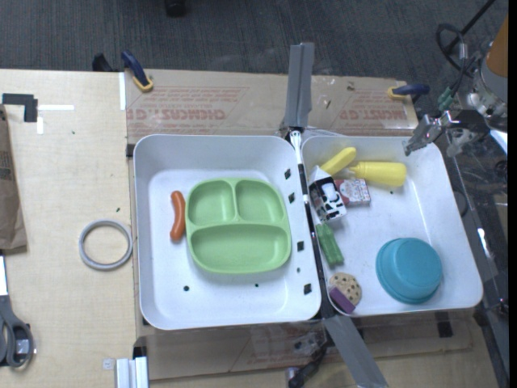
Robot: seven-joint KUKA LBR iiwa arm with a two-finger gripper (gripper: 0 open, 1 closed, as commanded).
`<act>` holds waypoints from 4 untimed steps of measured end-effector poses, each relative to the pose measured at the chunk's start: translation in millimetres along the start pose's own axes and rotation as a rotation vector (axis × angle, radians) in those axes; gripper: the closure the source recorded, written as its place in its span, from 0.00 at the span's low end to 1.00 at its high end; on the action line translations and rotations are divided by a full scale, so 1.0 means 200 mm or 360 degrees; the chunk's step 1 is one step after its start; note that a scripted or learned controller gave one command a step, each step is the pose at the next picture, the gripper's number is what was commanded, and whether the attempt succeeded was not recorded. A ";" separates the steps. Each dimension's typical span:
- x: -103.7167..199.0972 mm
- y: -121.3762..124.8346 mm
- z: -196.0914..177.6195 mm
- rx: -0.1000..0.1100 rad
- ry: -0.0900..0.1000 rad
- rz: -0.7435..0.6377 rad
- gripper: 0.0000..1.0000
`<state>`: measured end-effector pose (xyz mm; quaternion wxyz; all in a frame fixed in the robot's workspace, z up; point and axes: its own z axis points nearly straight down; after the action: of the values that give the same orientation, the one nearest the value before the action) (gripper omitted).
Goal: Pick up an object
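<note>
While perhaps empty, gripper hovers beside right bin.

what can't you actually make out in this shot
- Gripper in the camera view: too small and dark against the bin's rim to tell its finger state.
- Arm: cut off by the right edge.
- Small printed packet by the divider: label too small to read.
- Purple item under the cookie: partly covered, kind unclear.
- Scissors: cut off by the left edge.

arm cut by edge, 2 o'clock | scissors cropped, 8 o'clock | brown bag cropped, 9 o'clock | carton label unreadable
</note>
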<state>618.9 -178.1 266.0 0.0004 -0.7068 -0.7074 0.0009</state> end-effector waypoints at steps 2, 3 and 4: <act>-0.22 0.13 0.30 -0.0004 -0.0002 -0.0151 0.00; -0.06 0.15 0.84 0.0001 0.0001 -0.0049 0.00; -0.06 0.14 0.80 0.0017 -0.0002 -0.0050 1.00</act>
<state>645.7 -190.9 106.2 0.0039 -0.6955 -0.7185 0.0052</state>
